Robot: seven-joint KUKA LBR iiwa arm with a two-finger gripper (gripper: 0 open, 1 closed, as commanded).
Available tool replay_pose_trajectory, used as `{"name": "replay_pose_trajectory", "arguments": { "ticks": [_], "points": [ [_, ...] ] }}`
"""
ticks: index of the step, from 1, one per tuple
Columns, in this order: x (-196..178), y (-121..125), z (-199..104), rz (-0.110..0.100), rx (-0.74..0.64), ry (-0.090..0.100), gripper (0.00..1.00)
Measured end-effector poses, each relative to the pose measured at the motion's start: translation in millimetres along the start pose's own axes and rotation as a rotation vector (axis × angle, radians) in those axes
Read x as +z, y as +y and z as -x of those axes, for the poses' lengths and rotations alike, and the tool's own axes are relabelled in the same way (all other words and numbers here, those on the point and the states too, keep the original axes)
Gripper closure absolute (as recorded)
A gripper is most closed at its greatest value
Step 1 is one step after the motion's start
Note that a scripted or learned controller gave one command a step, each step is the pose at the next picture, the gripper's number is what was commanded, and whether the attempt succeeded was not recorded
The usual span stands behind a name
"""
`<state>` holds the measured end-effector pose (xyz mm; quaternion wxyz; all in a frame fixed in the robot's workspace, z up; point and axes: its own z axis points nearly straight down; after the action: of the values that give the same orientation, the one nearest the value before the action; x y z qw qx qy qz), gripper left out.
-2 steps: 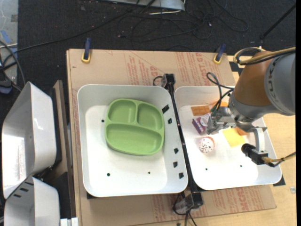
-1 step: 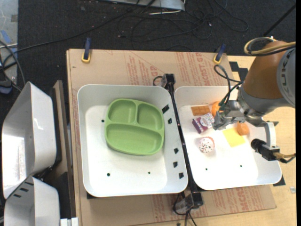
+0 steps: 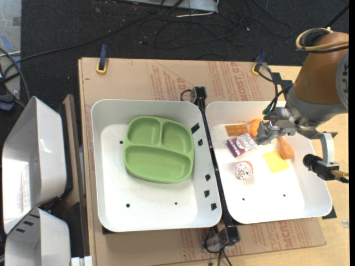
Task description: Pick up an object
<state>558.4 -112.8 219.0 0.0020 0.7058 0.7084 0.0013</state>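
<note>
While the arm reaches into the right bin (image 3: 316, 204), I see my pincer (image 3: 265, 133) low over an orange ball (image 3: 254, 128) near that bin's far edge. I cannot tell how the pincer is set.

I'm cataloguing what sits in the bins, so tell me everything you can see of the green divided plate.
The green plate is a pale green tray with rounded corners, matte like plastic. Raised ridges split it into three compartments: two smaller ones at the far side, one long one at the near side. It lies flat, right side up, turned slightly askew, in the left white bin, toward its far half. It rests on the bin floor; nothing lies in its compartments, and nothing else touches it.
</note>
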Motion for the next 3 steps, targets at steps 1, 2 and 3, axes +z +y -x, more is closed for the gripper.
{"name": "replay_pose_trajectory", "arguments": {
  "ticks": [1,2,3],
  "points": [
    [-53,2,0,0.001,0.000,0.000,1.00],
    [-53,-12,-47,-0.006,-0.003,0.002,1.00],
    [-31,-21,-98,-0.008,-0.004,0.002,1.00]
  ]
}}
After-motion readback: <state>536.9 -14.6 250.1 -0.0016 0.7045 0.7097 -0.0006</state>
